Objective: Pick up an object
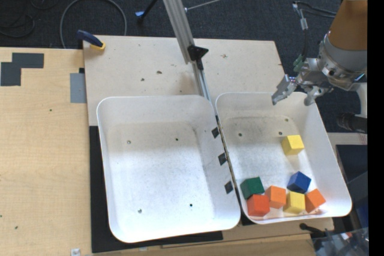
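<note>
Tool (296,93): fingers apart, nothing being held, being hung over right bin (327,147) far edge. Blocks being kept there: yellow block (293,144) apart; cluster (282,195) near edge.

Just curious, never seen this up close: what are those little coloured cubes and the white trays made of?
The cubes, like the lone yellow cube, look like painted wood or plastic: flat matte colour, crisp edges. I cannot tell which. The right tray and left tray look like thin moulded plastic: smooth white, rounded corners, scuffed grey.

Single fixed camera above bench (180,63), slanted downward view, both bins (114,123) framed, arm (348,27) entering right
</note>
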`<state>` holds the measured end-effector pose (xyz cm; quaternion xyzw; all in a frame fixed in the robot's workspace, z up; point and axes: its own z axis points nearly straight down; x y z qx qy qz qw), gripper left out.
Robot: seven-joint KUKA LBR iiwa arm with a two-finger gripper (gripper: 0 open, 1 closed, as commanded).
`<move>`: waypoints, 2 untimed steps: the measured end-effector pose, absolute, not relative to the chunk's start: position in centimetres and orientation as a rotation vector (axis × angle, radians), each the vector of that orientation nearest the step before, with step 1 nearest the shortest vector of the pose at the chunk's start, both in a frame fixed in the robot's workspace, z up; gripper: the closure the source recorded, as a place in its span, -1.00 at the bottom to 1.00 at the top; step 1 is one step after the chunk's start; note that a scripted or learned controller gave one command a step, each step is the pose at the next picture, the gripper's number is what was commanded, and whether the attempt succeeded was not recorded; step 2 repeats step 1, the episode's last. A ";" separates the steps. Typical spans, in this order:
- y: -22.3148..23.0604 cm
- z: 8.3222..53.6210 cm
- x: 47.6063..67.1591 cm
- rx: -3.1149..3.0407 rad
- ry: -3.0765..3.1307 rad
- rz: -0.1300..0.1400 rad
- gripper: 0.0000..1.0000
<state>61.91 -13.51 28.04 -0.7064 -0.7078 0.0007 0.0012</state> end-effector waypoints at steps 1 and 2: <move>-15.0 32.5 60.8 -2.222 -2.224 -0.002 -1.00; -15.0 32.5 60.8 -2.222 -2.224 -0.002 -1.00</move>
